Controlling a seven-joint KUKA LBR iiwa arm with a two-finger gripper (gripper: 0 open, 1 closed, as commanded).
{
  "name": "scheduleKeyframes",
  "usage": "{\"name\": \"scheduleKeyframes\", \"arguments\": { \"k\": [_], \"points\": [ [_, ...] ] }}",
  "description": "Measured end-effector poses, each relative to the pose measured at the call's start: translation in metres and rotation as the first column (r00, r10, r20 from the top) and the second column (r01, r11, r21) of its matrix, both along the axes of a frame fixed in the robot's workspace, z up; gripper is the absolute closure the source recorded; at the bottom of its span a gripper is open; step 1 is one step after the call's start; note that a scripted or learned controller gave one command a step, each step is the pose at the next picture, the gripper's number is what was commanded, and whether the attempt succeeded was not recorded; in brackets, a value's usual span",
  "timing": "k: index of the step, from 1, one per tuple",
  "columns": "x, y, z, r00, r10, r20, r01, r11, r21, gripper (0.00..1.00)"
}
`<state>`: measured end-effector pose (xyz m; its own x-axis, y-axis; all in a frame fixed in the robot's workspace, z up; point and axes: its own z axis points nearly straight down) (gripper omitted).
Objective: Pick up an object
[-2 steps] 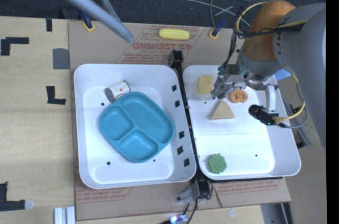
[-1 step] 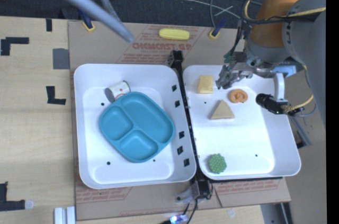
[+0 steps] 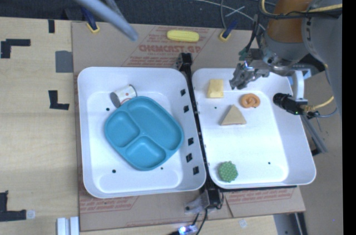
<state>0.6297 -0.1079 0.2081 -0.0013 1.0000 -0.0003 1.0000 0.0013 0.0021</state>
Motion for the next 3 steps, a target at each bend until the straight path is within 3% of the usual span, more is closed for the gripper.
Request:
{"name": "scheduleKeyframes", "arguments": {
  "k": [3],
  "points": [
    [0.011,0.177,0.014,1.000,0.006,-0.002,-0.006,1.000,0.002,1.00]
  ]
}}
